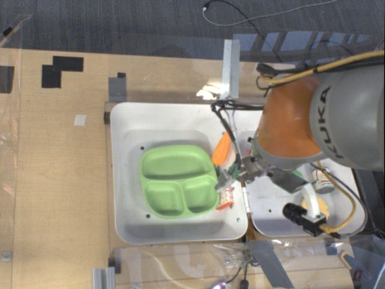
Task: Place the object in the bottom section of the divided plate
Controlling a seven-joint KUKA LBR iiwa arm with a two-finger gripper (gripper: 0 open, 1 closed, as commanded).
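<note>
Arm (325, 119) hung nearest you; claw (231, 176) state you could not tell. Plate (178, 180) held nothing; carrot (221, 150) lay beside it, unplaced.

Pale wooden bench (54, 179) below dark grey carpet (120, 8)

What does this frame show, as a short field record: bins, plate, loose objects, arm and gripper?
left bin: holds the green divided plate
plate sections: nothing lies in them
orange object: carrot-like, in the left bin off the plate's right rim
red-and-white object: by the plate's lower right corner, outside it
gripper: over the left bin's right edge, beside the plate
arm: above the right bin
task status: not done
</note>
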